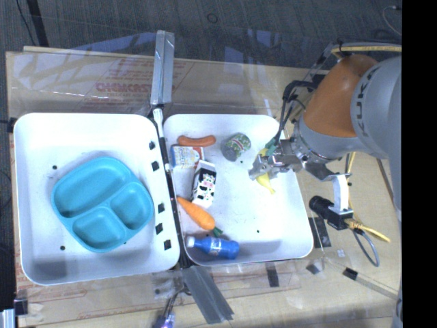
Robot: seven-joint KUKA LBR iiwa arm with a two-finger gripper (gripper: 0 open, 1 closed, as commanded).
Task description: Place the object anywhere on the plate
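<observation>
from my station i see the arm [355, 108] reaching in from the right, its gripper [265, 169] low over the right bin [290, 241], with a small yellow object [268, 183] just under its tip; i cannot tell whether it is gripped. the blue divided plate [102, 201] lies in the left bin [41, 265]. in the right bin sit a sausage [196, 141], a green can [237, 145], a small carton [185, 156], a cow-patterned milk carton [204, 186], a carrot [196, 213] and a blue bottle [213, 247] on its side near the front wall.

Lighting, as I see it: bright overhead; white bins [82, 132] nearly overexposed; soft shadows; whole frame slightly blurred.
</observation>
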